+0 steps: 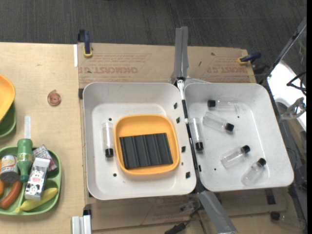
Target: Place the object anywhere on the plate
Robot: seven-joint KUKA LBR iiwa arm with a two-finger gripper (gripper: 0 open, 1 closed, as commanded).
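in the left white bin (pixel 92 179) a square orange plastic plate (pixel 146 144) sits at the middle, carrying a dark ribbed rectangular block (pixel 146 150). just left of the plate, apart from it, lies a clear plastic vial with a black cap (pixel 107 139), long axis running up and down the view, cap toward the near edge. the right white bin (pixel 273 177) holds five more clear black-capped vials: one (pixel 195 134) along its left wall, four (pixel 236 156) scattered. a green tray of toy food (pixel 29 179) rests at far left.
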